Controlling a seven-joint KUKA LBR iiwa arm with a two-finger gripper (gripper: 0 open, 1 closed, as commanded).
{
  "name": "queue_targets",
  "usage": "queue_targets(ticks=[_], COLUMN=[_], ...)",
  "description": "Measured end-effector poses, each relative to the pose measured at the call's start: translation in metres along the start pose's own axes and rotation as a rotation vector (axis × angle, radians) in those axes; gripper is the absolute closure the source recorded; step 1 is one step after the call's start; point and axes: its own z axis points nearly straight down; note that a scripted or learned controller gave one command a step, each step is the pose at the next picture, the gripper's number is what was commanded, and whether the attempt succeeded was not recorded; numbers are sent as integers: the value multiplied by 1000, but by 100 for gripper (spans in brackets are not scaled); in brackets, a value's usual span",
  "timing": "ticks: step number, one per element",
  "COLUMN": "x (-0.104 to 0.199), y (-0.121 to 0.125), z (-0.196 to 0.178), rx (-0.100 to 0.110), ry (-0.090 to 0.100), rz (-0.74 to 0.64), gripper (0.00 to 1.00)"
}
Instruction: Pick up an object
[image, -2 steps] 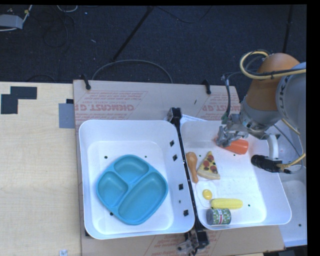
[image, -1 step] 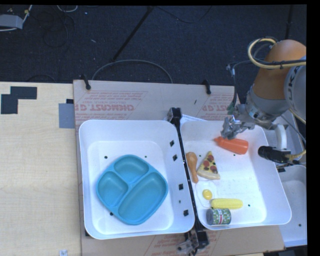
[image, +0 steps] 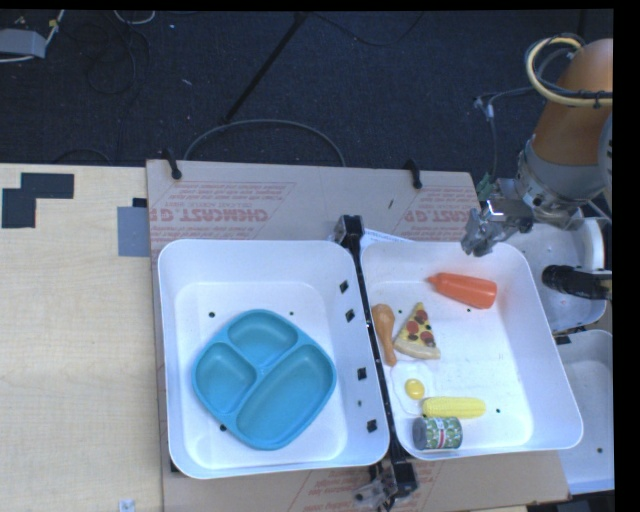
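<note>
Orange carrot (image: 463, 289): lies in right bin (image: 540, 300), upper part, long axis near left-right, slight tilt down toward view's right. Nearest item to gripper (image: 480, 243).

Gripper: hovers over bin's upper rim, just above carrot and slightly right of its middle. Nothing between fingers; spread cannot be judged.

Judgement: short descent toward viewer reaches carrot; closing across narrow width suits.

Farther off: pizza slice (image: 418, 335), corn cob (image: 454, 407), can (image: 438, 433).
</note>
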Motion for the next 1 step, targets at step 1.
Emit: queue_targets(ticks=[1], x=[59], y=[-6], z=[12], rx=[9], ry=[4], rz=[-3], gripper=[100])
